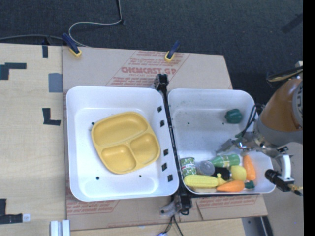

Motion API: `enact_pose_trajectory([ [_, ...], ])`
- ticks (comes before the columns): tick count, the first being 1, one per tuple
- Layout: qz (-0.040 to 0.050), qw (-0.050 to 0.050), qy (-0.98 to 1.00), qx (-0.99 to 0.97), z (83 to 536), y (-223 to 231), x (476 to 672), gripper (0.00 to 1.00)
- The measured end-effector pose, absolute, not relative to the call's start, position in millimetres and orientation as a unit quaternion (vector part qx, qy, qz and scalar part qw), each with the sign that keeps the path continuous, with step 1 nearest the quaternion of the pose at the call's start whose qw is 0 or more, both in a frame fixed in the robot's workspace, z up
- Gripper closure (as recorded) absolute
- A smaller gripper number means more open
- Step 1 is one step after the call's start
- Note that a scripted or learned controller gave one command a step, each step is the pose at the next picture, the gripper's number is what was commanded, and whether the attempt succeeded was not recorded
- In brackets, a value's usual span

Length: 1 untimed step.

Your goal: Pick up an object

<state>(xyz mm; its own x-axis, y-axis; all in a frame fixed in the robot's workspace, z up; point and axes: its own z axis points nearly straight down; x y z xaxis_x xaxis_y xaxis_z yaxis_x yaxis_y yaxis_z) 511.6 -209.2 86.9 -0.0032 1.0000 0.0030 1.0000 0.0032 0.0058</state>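
The right bin (197,102) holds a pile of toy food along its near edge: a yellow corn cob (201,181), a small green-labelled can (187,166), a green bottle (225,160), a yellow lemon (238,172), and two orange carrots (250,167) (231,186). A dark green round object (234,115) lies apart near the far right wall. My gripper (237,142) reaches in over the bin's right side, low above the bottle and carrot, between the pile and the green round object. Nothing can be seen held in it.
The left bin (78,132) holds a yellow divided plate (126,141). A black divider clip (161,80) sits where the bins meet. The arm's grey body and orange band (283,107) overhang the right bin's right wall. Cardboard lies under both bins.
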Motion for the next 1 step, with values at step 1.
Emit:
enact_pose_trajectory([
  [1, 0.0019, -0.002, 0.708, 0.706, 86.4, -220.7, 557.6, 0.00],
])
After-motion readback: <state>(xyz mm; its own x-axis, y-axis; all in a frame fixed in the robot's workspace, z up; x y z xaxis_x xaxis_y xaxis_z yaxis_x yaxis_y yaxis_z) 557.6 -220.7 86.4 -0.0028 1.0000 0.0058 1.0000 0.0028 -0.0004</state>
